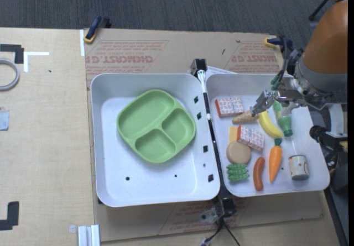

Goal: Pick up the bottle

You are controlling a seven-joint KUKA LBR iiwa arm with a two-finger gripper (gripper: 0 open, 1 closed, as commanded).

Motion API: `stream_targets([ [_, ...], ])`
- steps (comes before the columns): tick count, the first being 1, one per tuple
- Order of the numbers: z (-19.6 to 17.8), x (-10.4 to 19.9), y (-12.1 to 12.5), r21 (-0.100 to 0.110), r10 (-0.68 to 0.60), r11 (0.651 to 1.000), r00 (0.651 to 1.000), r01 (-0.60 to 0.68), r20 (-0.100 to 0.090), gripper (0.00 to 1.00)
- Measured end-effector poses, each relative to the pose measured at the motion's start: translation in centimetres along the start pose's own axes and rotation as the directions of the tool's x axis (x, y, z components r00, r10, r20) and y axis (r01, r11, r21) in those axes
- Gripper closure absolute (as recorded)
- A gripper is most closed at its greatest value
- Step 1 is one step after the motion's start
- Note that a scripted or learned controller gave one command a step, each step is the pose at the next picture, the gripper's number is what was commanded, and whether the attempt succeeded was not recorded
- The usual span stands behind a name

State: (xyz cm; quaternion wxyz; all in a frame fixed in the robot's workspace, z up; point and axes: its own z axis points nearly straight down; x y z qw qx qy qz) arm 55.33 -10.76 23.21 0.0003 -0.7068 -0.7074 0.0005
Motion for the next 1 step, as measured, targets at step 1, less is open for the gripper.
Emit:
stream_targets([
  [1, -0.94, -0.02, 0.07, 0.0, 0.0, 1.0, 1.0, 0.0, 0.0, 1.0],
])
